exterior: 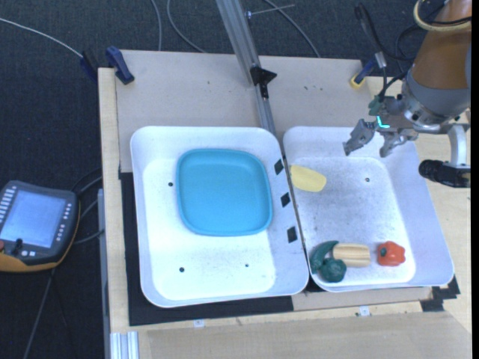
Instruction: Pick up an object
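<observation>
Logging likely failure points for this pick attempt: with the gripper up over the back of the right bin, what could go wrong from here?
1. The gripper hangs open above the right bin's far edge, apart from every object; a straight descent would likely close on nothing.
2. The green piece, tan piece and red piece crowd the near wall, so the fingers may strike the rim or nudge a neighbour.
3. The yellow piece lies against the left wall, leaving little finger room.
</observation>
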